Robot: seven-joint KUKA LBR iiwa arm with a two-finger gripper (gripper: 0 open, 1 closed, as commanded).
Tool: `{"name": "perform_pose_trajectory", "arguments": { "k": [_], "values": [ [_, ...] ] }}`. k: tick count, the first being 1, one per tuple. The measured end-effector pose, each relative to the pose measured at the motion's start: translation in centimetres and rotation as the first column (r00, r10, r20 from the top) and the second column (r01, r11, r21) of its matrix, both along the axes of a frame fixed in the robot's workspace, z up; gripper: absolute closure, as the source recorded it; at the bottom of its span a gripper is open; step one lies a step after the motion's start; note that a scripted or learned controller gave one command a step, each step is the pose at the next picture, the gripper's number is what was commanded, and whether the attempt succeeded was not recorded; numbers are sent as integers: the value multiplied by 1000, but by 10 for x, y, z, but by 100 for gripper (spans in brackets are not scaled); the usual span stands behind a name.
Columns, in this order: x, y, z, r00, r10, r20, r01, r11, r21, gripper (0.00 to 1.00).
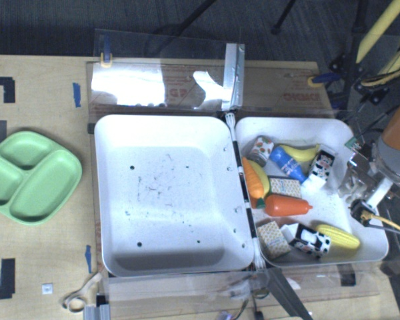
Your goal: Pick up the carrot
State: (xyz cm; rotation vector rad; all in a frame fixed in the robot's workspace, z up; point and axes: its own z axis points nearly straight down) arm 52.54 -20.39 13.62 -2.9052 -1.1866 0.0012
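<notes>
The carrot point(288, 206) lies near the middle of the right bin point(300, 123), long axis running left-right, leftward of the gripper point(368, 191) at the bin's right edge, whose grip state I cannot tell.

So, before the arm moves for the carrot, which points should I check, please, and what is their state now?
1. Orange carrot is in the right white bin: ok.
2. Carrot top is uncovered: ok.
3. Space around the carrot: not ok; an orange-yellow toy and a beige block lie against it.
4. Gripper above the carrot: not ok; it is at the bin's right edge.
5. Gripper open: cannot tell.
</notes>
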Motion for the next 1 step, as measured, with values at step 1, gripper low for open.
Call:
{"name": "perform_pose_trajectory", "arguments": {
  "k": [1],
  "values": [
    [1,0,10,1000,0,1,0,1000,0,100]
  ]
}}
